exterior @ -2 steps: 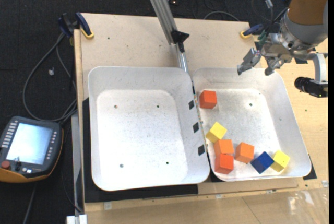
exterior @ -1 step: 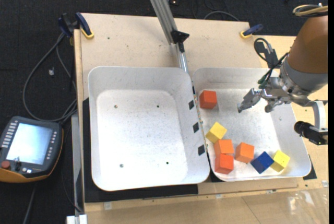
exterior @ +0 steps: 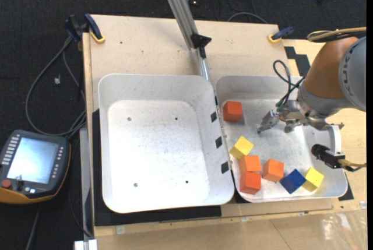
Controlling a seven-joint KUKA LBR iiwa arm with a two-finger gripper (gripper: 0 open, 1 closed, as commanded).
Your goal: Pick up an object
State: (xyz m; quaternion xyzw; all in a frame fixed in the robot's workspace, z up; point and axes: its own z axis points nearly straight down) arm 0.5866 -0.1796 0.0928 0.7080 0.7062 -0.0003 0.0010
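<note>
**Crowded cubes could spoil our grasp**

Our tool (exterior: 269, 122) hangs over the right bin (exterior: 256, 87), fingers spread, gripping nothing. The lone orange cube (exterior: 232, 110) sits to its left. We judge the near cluster, led by the yellow cube (exterior: 241, 147), risks jammed fingers or a glancing miss.

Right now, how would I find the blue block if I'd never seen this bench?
Look at the right white bin, the one with blocks in it. Go to its front corner, where the blue block sits between an orange block and a yellow block. It is the one blue cube there.
</note>
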